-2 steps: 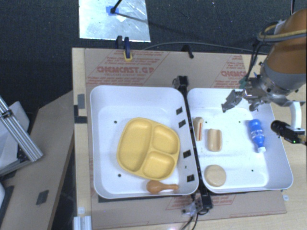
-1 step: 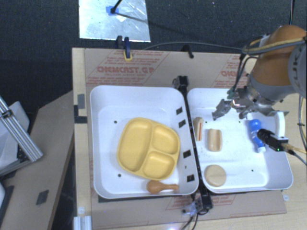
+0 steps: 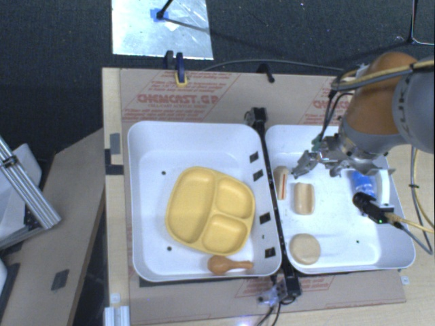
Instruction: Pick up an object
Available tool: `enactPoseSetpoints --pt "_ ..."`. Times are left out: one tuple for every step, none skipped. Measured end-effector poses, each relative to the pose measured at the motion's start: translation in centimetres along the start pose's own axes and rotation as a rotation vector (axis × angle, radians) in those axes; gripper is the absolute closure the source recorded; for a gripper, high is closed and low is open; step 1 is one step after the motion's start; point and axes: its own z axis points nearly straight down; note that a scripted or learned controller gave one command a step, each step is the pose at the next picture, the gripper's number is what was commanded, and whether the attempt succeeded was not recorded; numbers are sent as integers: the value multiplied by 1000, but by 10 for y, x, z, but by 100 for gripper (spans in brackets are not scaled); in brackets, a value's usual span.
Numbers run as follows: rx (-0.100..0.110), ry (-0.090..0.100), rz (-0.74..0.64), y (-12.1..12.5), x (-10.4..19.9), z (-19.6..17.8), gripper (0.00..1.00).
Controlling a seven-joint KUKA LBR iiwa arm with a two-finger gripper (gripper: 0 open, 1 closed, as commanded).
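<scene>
In the right white bin (image 3: 401, 253), the gripper (image 3: 304, 165) hung just above and beside a tan bread-shaped toy loaf (image 3: 303, 198) and a small hot-dog toy (image 3: 280, 181). Its fingers stood spread, holding nothing. A round tan bun (image 3: 305, 248) lay nearer the front, a blue object (image 3: 361, 183) under the wrist.

Smooth plastic on bare board

Glossy yellow plastic divided tray (image 3: 211, 209); shallow white smooth plastic bins (image 3: 153, 182); matt brown printed cardboard sheet (image 3: 224, 94); crinkled shiny foil square (image 3: 162, 19).
</scene>
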Motion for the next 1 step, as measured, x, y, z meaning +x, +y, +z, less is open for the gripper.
enactPoseSetpoints --pt "0 -1 0 -1 -2 56 0"
